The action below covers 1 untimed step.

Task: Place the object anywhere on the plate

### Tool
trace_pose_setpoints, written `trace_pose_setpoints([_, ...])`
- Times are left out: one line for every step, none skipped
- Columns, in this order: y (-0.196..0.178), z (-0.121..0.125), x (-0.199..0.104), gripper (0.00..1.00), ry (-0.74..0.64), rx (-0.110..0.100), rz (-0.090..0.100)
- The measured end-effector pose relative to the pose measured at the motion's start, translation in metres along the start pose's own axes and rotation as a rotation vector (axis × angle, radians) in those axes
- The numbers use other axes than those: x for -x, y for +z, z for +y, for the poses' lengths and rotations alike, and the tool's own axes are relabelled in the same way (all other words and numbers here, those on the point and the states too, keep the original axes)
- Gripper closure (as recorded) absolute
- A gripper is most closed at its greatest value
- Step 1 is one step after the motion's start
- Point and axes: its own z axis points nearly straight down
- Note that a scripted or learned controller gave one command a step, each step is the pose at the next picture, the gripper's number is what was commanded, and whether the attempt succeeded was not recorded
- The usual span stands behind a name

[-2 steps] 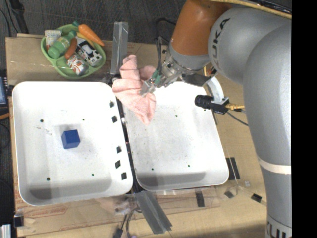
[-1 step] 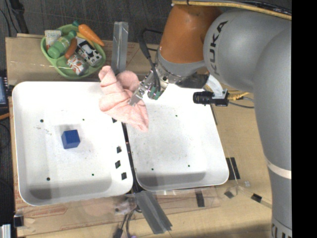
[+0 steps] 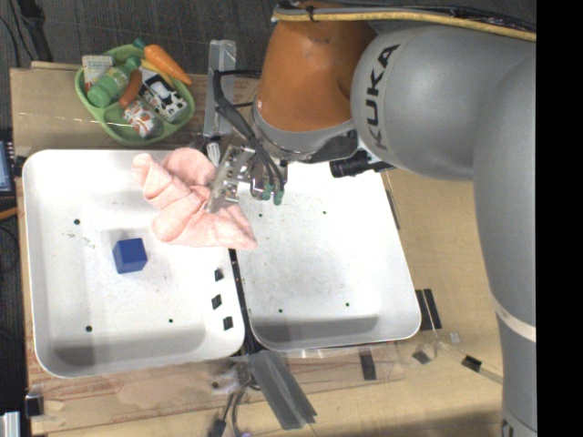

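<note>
Crumpled pink cloth (image 3: 191, 200) lay rumpled in the left bin (image 3: 55, 271), jaws' state I couldn't tell, blue cube (image 3: 130, 255) nearby, "KUKA" lettered on the arm (image 3: 428, 98)

arm (image 3: 437, 89): grey, orange band, enters from right, fills upper right of frame | gripper (image 3: 239, 182): upper centre, pointing down-left | fingers: state unclear
</note>
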Motion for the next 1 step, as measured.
trace_pose_setpoints([0.0108,0.0383,-0.0277,1.00,-0.248,0.000,0.000])
